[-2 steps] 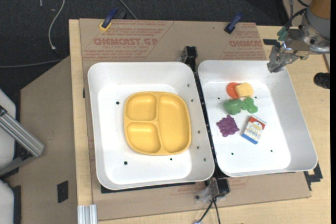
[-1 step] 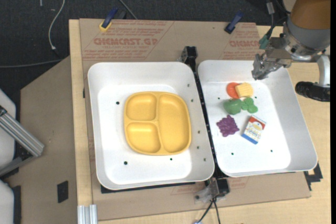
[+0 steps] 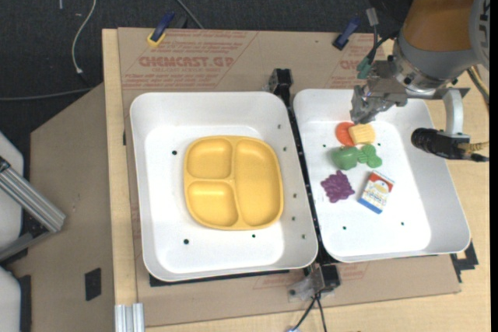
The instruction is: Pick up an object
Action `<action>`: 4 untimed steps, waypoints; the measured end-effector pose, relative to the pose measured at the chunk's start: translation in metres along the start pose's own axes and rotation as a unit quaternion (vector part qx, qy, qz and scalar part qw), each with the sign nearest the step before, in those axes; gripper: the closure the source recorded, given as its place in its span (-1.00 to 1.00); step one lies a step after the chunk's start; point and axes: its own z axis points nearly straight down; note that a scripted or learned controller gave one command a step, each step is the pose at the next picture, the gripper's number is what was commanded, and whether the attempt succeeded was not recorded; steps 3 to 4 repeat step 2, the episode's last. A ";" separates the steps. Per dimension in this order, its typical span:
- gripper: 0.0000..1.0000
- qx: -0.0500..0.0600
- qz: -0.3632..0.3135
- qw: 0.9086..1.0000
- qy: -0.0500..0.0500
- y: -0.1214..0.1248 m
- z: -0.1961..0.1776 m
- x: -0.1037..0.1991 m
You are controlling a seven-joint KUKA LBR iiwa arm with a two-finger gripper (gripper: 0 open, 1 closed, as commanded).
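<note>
Green toy (image 3: 357, 158) lengthwise left-right, under gripper (image 3: 362, 119)

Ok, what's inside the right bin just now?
In the right bin: an orange piece, yellow block, green toy, purple grapes and small carton. The gripper covers whatever lies beneath it.

Robotics lab/test bench: KUKA arm (image 3: 443, 4) over two white bins (image 3: 156, 245) on cardboard sheet (image 3: 194, 58) w/ blue clamps (image 3: 161, 29), loose cables (image 3: 78, 50) on dark carpet, toy food (image 3: 356, 158).
</note>
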 end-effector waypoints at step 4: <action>1.00 0.001 0.000 1.000 0.000 -0.015 0.016 0.110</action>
